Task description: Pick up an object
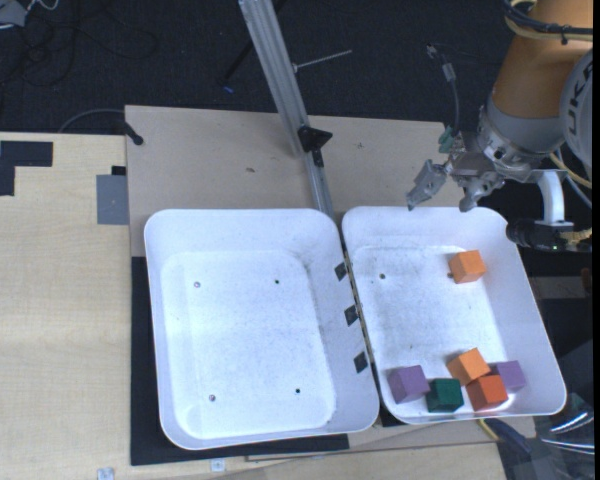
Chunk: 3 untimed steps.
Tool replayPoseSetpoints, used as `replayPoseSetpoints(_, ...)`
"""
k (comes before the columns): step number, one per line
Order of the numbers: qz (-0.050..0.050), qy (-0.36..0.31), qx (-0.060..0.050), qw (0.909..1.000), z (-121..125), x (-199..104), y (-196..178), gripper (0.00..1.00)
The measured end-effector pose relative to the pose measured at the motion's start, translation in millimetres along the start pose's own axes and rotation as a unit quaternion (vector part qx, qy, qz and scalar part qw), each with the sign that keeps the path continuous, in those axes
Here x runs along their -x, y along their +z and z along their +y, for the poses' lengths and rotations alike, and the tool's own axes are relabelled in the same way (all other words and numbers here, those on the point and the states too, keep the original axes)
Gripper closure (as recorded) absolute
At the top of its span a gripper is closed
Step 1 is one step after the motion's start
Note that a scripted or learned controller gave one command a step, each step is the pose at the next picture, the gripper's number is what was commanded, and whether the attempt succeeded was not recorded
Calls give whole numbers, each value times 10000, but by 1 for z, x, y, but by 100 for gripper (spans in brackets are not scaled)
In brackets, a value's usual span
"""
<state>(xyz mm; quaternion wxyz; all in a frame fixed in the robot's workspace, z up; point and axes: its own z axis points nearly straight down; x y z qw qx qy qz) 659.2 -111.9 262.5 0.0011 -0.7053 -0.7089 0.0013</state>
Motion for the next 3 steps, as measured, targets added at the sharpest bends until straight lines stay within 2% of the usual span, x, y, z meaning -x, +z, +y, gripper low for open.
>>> replayPoseSetpoints(1,-6,66,-35,10000,-42,76,58,0)
replayPoseSetpoints(2,-27,12,101,9999,-42,95,142,0)
replayPoseSetpoints(3,-34,7,121,9999,-43,96,147,0)
